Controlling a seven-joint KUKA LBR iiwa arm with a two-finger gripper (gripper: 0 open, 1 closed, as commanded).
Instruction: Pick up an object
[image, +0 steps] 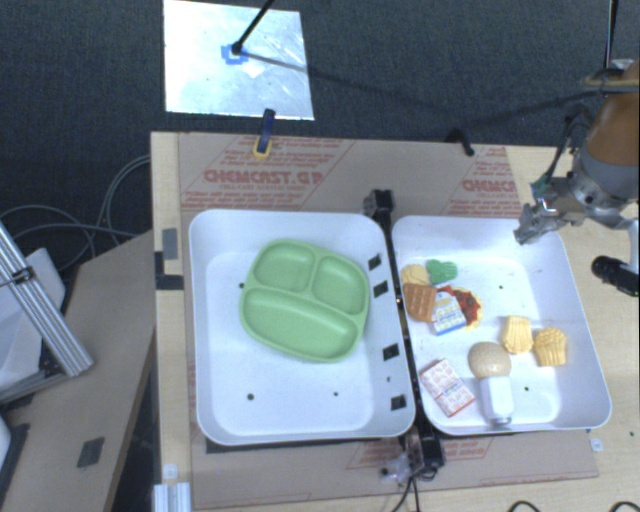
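My end effector (532, 222) hangs above the right bin's (585, 330) far rim; nothing picked yet, grip state unclear.

Arm at right edge, wrist bent down-left — fingers (528, 228) low, nothing betw. them

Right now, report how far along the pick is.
Done: nothing looks picked; the toy food, including the green piece, waffle and white cylinder, lies in the right bin. In hand: the end effector sits over that bin's far right corner, with nothing visibly held. Left: descend, grasp one item, lift.
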